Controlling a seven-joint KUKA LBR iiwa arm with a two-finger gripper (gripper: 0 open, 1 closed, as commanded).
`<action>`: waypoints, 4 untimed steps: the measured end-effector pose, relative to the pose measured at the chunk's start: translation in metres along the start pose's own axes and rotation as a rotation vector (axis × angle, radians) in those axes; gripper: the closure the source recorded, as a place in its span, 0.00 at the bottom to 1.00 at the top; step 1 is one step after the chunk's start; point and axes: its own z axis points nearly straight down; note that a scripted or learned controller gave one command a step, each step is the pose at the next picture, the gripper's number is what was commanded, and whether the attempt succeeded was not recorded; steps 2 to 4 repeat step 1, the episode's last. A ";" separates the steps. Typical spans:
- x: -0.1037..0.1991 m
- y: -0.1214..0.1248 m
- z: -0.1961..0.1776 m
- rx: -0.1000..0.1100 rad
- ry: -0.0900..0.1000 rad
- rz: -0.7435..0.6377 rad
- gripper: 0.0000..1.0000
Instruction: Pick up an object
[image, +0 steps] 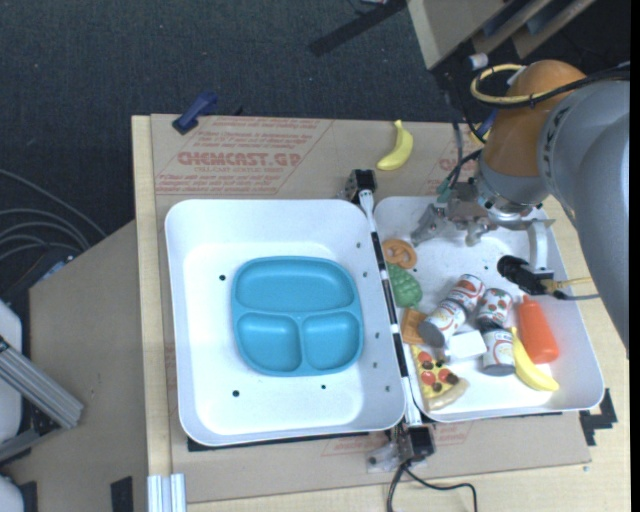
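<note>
Where the grey arm (590, 140) enters from the right, its gripper (460, 222) hangs over the far end of the right bin (580, 385); whether the claw is apart or together cannot be told, and nothing is seen in it. Just below lie a pretzel (398, 253) and a green toy (406, 288). Nearer the front: three cans (465, 292), an orange bottle (537, 330), a banana (534, 372), a pizza slice (439, 378). Left bin (195, 300): a blue divided plate (296, 314). On the bench behind the bins lies a second banana (396, 150).
</note>
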 end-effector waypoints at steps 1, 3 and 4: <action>-0.009 -0.001 0.010 0.000 -0.001 0.002 0.00; -0.009 -0.001 0.010 0.000 -0.001 0.002 0.00; -0.009 -0.001 0.010 0.000 -0.001 0.002 0.00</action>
